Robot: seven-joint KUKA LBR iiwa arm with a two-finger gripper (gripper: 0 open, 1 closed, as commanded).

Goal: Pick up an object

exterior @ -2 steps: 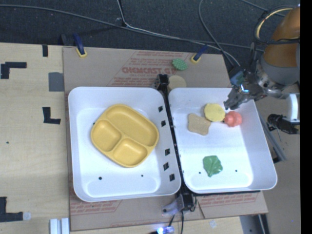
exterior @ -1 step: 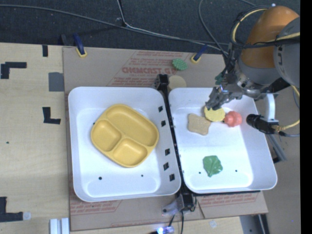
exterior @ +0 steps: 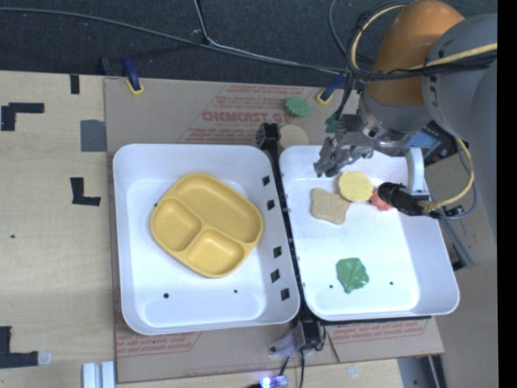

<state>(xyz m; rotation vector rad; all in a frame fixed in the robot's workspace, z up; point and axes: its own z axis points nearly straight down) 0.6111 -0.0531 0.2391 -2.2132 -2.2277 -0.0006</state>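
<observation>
Hovering over the far part of the right bin (exterior: 428,293), the pincer (exterior: 333,162) is near the yellow disc (exterior: 355,187) and tan biscuit (exterior: 329,206); if it is spread I cannot tell. Nothing seems gripped, so approach is in hand. Next it must descend on one piece.

The scene is lit evenly from above, bright and slightly cool. Both white bins (exterior: 129,241) are rendered near overexposure, with mild glare along their rims. Soft, short shadows are cast beneath the yellow tray (exterior: 207,225). Fine detail is softened by low resolution, and the dark floor (exterior: 161,14) is left dim.
</observation>
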